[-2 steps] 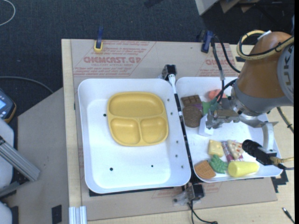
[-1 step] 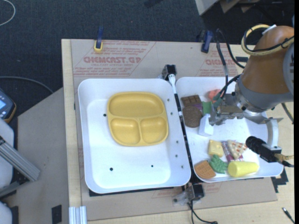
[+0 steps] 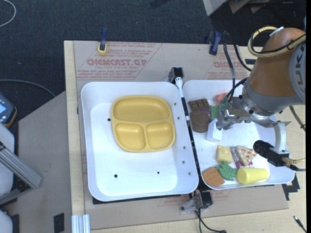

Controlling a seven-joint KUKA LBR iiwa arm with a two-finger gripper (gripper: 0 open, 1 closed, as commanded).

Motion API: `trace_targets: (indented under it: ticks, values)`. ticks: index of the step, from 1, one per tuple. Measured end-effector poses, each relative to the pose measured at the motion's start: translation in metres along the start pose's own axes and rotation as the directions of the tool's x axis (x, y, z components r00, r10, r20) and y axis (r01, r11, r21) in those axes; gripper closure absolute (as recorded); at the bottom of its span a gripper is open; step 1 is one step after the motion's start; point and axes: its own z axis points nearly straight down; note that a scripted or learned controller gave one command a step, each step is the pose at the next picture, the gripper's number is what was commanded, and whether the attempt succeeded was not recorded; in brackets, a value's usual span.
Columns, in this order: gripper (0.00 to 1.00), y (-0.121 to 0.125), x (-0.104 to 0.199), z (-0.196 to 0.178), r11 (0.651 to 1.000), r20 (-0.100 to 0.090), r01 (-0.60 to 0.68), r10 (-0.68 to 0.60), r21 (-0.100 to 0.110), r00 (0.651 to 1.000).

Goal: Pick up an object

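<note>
Two shallow white bins are seen side by side on the desk (image 3: 131, 62), which is covered by a brown printed board. In the left bin (image 3: 97, 174) a yellow divided tray (image 3: 143, 123) is laid flat, toward the bin's far half, with one long compartment at the far side and two smaller ones nearer the camera. The right bin (image 3: 201, 89) is crowded with small toy food items. A brown chocolate-bar piece (image 3: 198, 104) is placed near the far left corner, and a brown round piece (image 3: 199, 121) is just below it. A pale yellow wedge (image 3: 224, 154) is found in the near half, with a pizza-slice piece (image 3: 244, 154) just beside it on the right. A green piece (image 3: 227, 170) is seen below the wedge, touching a round orange cookie (image 3: 212, 176) at its left. A yellow cylinder (image 3: 252, 175) is laid on its side at the near right edge. The arm (image 3: 274, 67) is reached in from the right, over the right bin. The gripper (image 3: 216, 127) is positioned low over the middle of that bin, beside the brown round piece, and a small white block (image 3: 214, 131) is seen at its tip. Whether the fingers are apart or together cannot be told, and whether the white block is actually clamped cannot be told either.
</note>
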Motion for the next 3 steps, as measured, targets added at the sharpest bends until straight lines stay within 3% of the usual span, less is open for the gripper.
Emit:
trace_targets:
  ticks: [1,2,3]
  values:
    - [1.00,0.000,0.012,-0.011,1.000,0.000,0.003,-0.003,-0.005,1.000]
    - [1.00,-0.012,0.002,0.003,1.000,-0.002,-0.001,0.001,0.003,1.000]
    - [1.00,-0.004,-0.003,-0.014,1.000,0.001,0.002,-0.002,-0.005,1.000]
